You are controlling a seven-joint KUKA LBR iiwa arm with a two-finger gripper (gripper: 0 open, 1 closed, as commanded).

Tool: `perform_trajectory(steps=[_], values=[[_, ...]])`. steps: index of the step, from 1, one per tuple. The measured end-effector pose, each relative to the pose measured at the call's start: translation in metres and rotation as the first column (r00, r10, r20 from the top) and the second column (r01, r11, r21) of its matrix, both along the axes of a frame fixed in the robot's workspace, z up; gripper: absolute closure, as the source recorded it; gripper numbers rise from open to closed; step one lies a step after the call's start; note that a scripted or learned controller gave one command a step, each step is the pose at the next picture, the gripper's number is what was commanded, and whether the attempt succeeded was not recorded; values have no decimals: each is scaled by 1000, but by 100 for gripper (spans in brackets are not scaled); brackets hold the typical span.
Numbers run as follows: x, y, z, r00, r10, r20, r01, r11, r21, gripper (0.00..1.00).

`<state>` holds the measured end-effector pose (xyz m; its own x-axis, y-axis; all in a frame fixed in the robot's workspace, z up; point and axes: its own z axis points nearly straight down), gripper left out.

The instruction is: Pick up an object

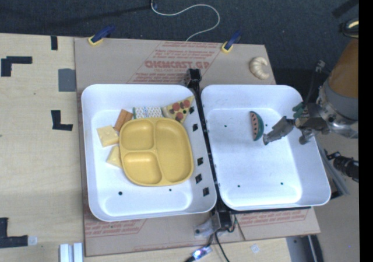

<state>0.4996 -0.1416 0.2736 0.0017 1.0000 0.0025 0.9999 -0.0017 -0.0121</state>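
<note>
Camera view showed the tool (289, 131) over the right bin (265, 194), its two fingers spread apart and grasping nothing. One fingertip (269, 137) sat just beside a toy watermelon slice (256, 125), which lay flat on that bin's floor near the far wall (whether they touched could not be told). In the left bin (145, 205) a yellow divided plate (155, 151) lay among crackers (108, 136) and a pizza slice (180, 108) on the tabletop (35, 156).
</note>
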Motion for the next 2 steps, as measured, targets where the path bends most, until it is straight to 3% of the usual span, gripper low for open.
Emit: perform_trajectory(steps=[1, 2], values=[[2, 0, 5, 1000, 3, 10, -3, 1000, -2, 0], [2, 5, -39, 1000, 3, 6, -3, 1000, -2, 0]])
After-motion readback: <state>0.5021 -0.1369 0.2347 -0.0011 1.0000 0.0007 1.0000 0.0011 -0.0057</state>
